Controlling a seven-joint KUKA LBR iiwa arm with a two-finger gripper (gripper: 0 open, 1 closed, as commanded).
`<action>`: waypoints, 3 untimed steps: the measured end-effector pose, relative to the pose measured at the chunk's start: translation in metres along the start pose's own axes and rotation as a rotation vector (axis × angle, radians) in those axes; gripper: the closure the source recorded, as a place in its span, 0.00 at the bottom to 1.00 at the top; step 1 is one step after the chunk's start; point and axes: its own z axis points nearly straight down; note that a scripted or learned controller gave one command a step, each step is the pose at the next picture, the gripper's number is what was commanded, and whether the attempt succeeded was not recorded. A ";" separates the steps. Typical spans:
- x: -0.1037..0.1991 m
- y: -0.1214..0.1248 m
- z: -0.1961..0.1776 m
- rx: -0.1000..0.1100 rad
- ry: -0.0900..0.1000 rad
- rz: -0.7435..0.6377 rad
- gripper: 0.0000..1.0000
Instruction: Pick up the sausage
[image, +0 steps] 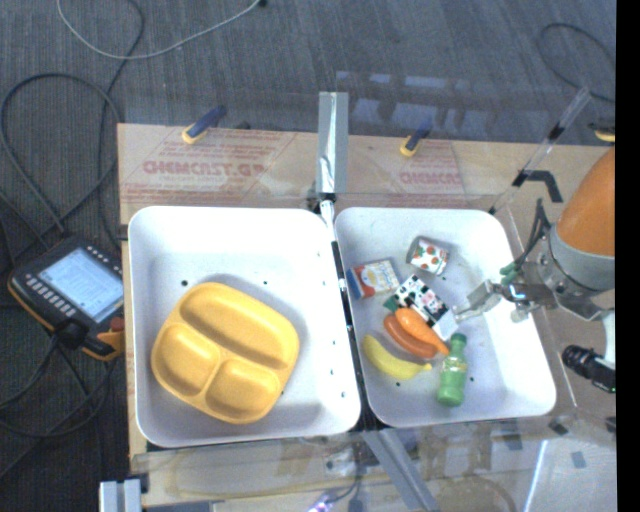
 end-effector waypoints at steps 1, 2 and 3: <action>0.067 0.039 0.104 -0.017 -0.007 0.095 0.00; 0.088 0.112 0.105 -0.009 -0.007 0.203 0.00; 0.077 0.149 0.106 0.047 -0.002 0.093 0.00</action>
